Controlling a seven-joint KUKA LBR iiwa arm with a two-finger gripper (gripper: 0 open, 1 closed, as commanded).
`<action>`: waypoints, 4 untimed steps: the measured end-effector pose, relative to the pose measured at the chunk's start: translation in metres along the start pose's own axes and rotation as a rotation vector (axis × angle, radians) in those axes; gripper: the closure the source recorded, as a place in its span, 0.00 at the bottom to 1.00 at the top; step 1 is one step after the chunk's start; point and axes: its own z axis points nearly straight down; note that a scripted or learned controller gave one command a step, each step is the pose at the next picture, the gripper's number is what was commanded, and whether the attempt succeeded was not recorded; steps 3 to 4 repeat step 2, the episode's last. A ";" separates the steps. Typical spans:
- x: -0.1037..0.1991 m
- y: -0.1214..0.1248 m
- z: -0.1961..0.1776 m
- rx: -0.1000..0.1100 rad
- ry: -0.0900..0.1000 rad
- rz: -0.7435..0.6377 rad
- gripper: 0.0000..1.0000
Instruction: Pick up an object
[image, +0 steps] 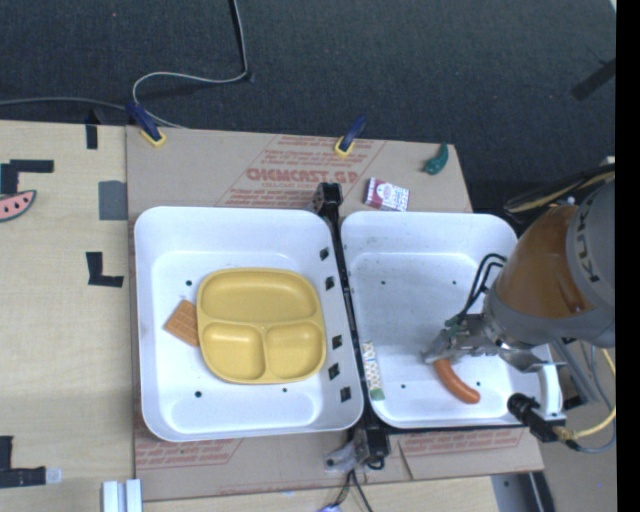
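An orange hot-dog sausage (456, 381) lies on the floor of the right bin (420, 260), near its front right corner. My gripper (447, 347) is low in that bin, just above the sausage's upper left end. Its metal fingers point left and down, and the gap between them is too small to read. The grey arm with its orange band (540, 265) reaches in from the right edge. In the left bin (170, 240) sit a yellow divided plate (262, 325) and a tan cracker-like piece (182, 322) tucked under the plate's left rim.
The black divider (338, 300) between the bins runs just left of the working area. A small red-and-white packet (385, 194) and a teal clip (436, 158) lie on the cardboard behind the right bin. A black cable (487, 270) loops off the wrist.
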 end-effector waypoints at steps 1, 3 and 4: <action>0.080 -0.003 -0.114 0.006 0.004 -0.003 1.00; 0.125 -0.003 -0.154 0.006 0.003 -0.003 1.00; 0.125 -0.003 -0.154 0.006 0.003 -0.003 1.00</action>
